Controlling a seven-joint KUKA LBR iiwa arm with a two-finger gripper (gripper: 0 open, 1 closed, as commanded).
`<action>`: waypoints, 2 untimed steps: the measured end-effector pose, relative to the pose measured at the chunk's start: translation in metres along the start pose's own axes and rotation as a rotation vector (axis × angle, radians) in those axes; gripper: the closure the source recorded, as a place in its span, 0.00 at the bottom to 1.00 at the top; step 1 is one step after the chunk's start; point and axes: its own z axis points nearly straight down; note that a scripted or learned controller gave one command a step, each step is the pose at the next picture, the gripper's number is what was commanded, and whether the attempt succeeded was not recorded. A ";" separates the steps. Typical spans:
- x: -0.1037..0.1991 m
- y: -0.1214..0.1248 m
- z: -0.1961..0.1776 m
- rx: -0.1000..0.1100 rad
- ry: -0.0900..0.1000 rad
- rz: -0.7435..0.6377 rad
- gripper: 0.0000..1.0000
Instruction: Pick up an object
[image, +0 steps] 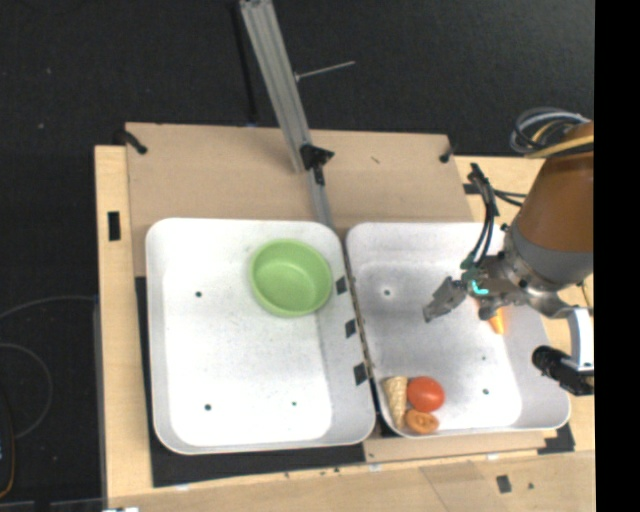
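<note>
A cluster of small objects is seen at the near edge of the right bin (400, 270): a tomato (426, 392), a pale cone (396, 394) touching its left side, and an orange piece (421, 422) just in front of it. All three lie below and slightly left of the gripper (441, 301), apart from it, pressed close to the bin's front wall.

The gripper is held over the bare middle of the right bin; whether it is open or closed cannot be told, and nothing is seen held in it.

A failed grasp is judged likely if the cluster is approached: the pieces touch, so one may be pushed aside by the other, and the round tomato may roll. The wall beside them leaves little room.

A green bowl (291, 278) sits well to the gripper's left, in the left bin (200, 340). A metal rod (290, 110) runs away behind the bins.
</note>
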 end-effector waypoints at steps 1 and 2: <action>0.005 0.007 0.053 0.006 -0.002 0.006 0.00; 0.012 0.003 0.112 0.009 -0.002 0.003 0.00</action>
